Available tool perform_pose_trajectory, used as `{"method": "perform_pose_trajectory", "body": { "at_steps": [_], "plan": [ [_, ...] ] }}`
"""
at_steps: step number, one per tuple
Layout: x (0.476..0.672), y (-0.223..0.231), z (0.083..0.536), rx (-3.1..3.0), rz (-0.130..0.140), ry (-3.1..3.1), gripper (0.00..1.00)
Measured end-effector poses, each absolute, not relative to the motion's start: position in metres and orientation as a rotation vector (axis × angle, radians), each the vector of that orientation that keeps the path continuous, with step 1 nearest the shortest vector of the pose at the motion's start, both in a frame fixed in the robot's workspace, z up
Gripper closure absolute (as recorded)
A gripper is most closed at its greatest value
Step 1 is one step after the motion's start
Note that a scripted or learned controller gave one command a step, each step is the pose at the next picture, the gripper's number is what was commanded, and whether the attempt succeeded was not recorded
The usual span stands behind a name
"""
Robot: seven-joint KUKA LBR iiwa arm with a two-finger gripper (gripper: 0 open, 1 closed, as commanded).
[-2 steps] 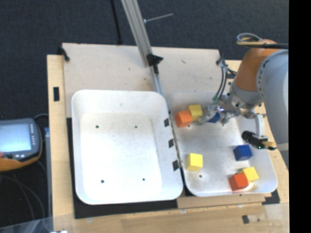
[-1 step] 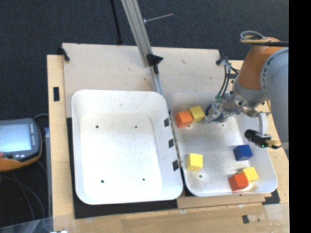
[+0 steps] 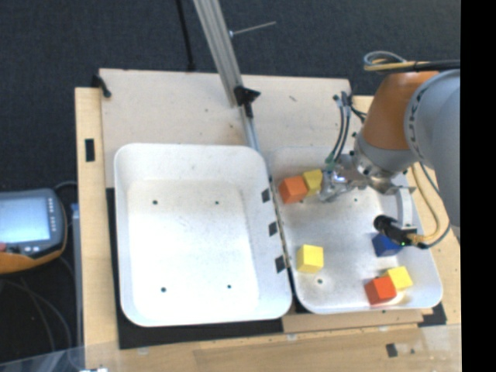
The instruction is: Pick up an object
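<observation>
Yellow block [image 3: 313,180] touches orange block [image 3: 293,189] at right bin's [image 3: 341,301] 10 o'clock corner; jaws [image 3: 333,186] just beside it at 3 o'clock, state cannot be told. Risk: crowded neighbour and bin wall deflect grasp

A bare wooden bench [image 3: 178,103] carries the setup and stands on dark carpet [image 3: 70,22]. A slanted aluminium rail [image 3: 219,41] runs from the top edge of the view down to the bench's rear middle, ending at a black clamp [image 3: 246,95]. A thin black cable [image 3: 184,29] lies on the carpet beside the rail. Off the bench's left edge sits a grey handheld pendant [image 3: 27,222] with an orange underside, its screen lit.
</observation>
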State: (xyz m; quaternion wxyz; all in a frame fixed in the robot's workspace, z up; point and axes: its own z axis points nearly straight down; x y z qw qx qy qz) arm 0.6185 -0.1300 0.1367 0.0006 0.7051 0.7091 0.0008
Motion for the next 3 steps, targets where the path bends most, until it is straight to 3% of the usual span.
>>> {"method": "perform_pose_trajectory", "body": {
  "at_steps": [1, 2, 3],
  "plan": [
    [0.618, -0.133, 0.135, 2.218, 0.000, 2.223, 0.00],
    [0.651, -0.127, 0.118, 2.243, -0.036, 2.220, 0.00],
    [0.660, -0.140, 0.111, 2.243, -0.038, 2.214, 0.00]
  ]
}}
